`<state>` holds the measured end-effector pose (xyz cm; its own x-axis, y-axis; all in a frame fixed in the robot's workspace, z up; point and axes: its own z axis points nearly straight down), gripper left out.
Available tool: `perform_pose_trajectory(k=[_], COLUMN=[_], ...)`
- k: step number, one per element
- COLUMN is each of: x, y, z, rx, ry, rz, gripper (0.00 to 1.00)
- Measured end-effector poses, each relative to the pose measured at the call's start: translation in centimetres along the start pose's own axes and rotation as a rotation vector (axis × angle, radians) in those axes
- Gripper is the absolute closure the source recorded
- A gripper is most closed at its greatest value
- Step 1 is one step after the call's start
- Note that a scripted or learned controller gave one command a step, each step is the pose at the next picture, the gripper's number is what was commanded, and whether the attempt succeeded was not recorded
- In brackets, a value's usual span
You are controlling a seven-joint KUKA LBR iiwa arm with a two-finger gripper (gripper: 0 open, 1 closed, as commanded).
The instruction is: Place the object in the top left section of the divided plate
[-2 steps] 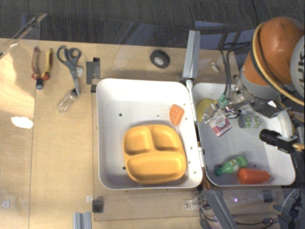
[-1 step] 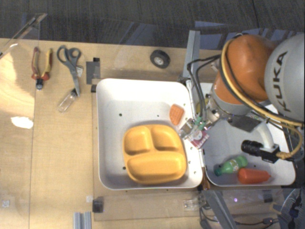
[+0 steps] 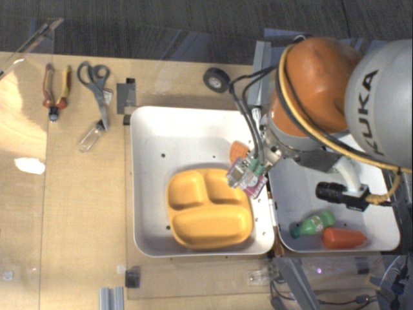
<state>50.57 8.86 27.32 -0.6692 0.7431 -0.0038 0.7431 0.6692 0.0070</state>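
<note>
Just beyond the claw, an orange object.

Even, moderately bright light falls from overhead. Strong glare washes out the wooden bench left of the scissors. The left bin reads bright white with soft shadows. Focus is slightly soft overall.

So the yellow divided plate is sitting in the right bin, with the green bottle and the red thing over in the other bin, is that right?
Not quite. The camera view shows the yellow divided plate in the left bin, not the right one. The green bottle and the red thing do lie together in the other bin, the right bin.
</note>
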Motion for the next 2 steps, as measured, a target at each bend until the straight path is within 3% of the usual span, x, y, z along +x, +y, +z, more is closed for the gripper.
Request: perform_pose_trajectory(k=[1,2], x=[4.20,4.16], y=[8.53,8.52], z=[2.35,2.33], rx=[0.001,0.000], ry=[0.002,0.002], rz=[-0.136,-0.135], gripper=[1.00,0.00])
